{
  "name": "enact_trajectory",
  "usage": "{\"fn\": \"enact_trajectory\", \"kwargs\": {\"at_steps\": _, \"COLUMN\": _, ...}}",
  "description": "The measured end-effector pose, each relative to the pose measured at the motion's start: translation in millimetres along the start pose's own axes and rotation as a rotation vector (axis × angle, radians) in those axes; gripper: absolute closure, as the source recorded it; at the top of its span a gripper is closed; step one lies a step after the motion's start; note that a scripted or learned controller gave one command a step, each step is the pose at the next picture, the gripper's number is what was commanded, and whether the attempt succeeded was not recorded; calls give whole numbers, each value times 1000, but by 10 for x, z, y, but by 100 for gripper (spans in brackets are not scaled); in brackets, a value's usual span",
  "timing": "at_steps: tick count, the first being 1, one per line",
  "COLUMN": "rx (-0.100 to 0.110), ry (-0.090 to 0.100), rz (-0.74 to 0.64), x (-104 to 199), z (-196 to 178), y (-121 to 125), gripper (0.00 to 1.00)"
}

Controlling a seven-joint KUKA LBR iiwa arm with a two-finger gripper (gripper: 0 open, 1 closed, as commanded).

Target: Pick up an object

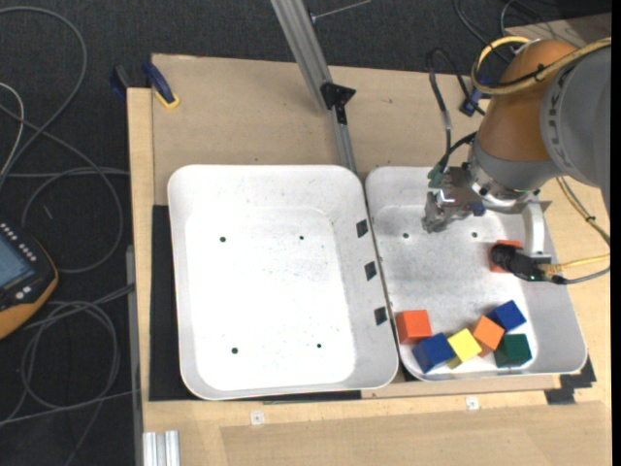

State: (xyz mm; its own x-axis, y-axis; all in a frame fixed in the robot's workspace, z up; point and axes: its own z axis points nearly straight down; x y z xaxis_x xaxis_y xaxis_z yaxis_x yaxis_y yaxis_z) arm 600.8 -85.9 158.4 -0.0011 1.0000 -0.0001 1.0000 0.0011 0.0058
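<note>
My gripper (439,214) hangs over the back part of the right bin (437,270), pointing down at bare white floor. Several small blocks sit along the bin's front edge, well away from it. An orange cube (414,324) is the leftmost, with a blue block (434,351) just in front of it. A yellow block (464,344), a second orange block (488,332), another blue one (507,316) and a green one (513,349) cluster in the front right corner. I see nothing held in the gripper.
The left bin (267,280) lies beside the right one, with black clips along their shared wall (374,270). A slanted metal pole (310,56) rises behind the bins. Cables and a handheld device (21,275) lie on the floor at left.
</note>
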Motion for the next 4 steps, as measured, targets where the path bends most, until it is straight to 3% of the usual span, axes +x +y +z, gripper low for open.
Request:
{"fn": "enact_trajectory", "kwargs": {"at_steps": 2, "rx": -3, "ry": -1, "rz": -1, "x": 4, "z": -1083, "y": 102, "gripper": 100}}
{"fn": "enact_trajectory", "kwargs": {"at_steps": 4, "rx": 3, "ry": 3, "rz": -6, "x": 1142, "z": -1143, "y": 335, "gripper": 100}}
